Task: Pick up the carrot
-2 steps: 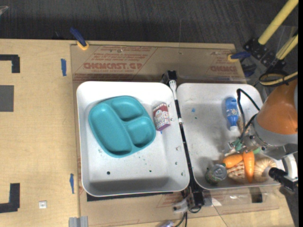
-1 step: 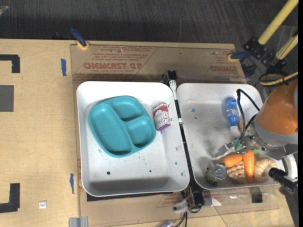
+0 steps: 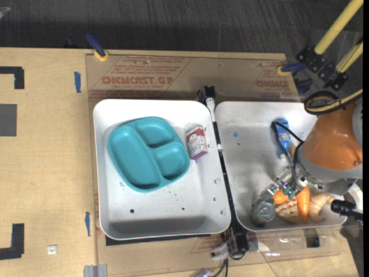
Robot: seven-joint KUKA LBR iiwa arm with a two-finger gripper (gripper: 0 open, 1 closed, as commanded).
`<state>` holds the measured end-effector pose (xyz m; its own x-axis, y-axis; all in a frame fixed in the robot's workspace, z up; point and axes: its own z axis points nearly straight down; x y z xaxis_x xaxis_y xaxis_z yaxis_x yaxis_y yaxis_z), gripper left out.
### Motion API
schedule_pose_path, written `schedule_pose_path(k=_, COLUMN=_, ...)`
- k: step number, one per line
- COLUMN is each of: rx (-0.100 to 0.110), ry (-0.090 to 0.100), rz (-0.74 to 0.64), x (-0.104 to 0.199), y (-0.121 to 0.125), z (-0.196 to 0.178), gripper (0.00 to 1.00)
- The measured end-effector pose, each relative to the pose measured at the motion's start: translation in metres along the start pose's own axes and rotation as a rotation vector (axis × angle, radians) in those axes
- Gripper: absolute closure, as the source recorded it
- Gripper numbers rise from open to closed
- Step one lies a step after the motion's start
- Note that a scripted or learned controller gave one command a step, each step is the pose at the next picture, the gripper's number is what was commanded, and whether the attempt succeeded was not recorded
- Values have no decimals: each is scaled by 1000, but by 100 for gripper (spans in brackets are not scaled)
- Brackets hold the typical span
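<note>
While gripper point(image 3: 286, 187) state unclear | one carrot point(image 3: 302, 199) | one teal tray point(image 3: 149, 152) | two bins point(image 3: 115, 212)

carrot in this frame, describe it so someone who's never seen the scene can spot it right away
Look in the right-hand white bin, at its near right corner under the arm's orange band. The carrot is the small bright orange cone in the cluster there, just below the gripper. Its neighbours are a grey round can and a tan lumpy piece; another orange bit lies at its left.
</note>
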<state>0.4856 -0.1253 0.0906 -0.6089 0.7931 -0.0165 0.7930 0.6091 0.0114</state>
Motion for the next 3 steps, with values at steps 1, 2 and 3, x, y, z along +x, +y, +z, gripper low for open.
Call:
schedule_pose_path(k=1, rx=-6, ry=-5, rz=-1, x=-1, y=3, z=-12, gripper=100)
schedule_pose_path(k=2, rx=-4, ry=9, rz=-214, x=-10, y=-8, z=-1, gripper=100)
schedule_pose_path(k=3, rx=5, ry=12, rz=-64, x=45, y=32, z=-96, gripper=100)
